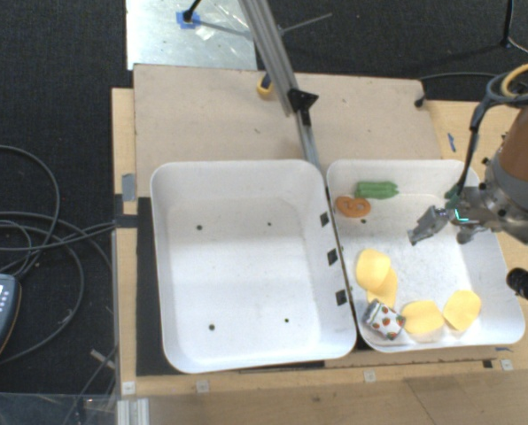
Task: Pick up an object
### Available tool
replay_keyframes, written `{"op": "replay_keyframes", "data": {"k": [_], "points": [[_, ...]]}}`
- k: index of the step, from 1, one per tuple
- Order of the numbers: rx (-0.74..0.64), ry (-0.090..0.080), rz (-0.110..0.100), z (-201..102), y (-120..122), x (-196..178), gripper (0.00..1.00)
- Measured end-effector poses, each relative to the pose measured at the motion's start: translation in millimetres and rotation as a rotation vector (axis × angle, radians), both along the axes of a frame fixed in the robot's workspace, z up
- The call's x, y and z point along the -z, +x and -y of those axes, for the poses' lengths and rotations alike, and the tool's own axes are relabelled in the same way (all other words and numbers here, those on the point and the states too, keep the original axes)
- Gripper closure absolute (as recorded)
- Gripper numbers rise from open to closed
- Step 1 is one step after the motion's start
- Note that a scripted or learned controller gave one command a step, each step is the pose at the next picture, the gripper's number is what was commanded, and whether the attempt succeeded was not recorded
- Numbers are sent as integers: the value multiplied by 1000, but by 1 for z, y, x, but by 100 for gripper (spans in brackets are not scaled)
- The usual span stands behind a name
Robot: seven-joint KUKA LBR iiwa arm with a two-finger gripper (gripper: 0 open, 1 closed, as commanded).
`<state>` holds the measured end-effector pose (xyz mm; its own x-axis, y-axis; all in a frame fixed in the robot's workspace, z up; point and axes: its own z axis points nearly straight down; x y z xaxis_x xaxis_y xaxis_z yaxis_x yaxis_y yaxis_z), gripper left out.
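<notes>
Claw (426, 227) over right bin (512, 326), yellow pieces (376, 271) below (no legible labels)

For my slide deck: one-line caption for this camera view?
KUKA arm's gripper hovers over the right bin of toys; left bin alongside.

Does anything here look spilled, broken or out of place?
Nothing looks spilled or broken. All the small objects, like the green piece and yellow pieces, sit in the right white bin, crowded toward its near edge.
</notes>
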<state>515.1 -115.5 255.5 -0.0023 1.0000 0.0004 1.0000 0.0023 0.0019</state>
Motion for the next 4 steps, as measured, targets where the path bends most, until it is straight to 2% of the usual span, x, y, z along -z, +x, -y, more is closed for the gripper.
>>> {"op": "replay_keyframes", "data": {"k": [1,3,4], "points": [[2,0,-5,0,4,42,0],[2,1,-3,-1,10,165,0],[2,0,3,0,11,151,100]]}}
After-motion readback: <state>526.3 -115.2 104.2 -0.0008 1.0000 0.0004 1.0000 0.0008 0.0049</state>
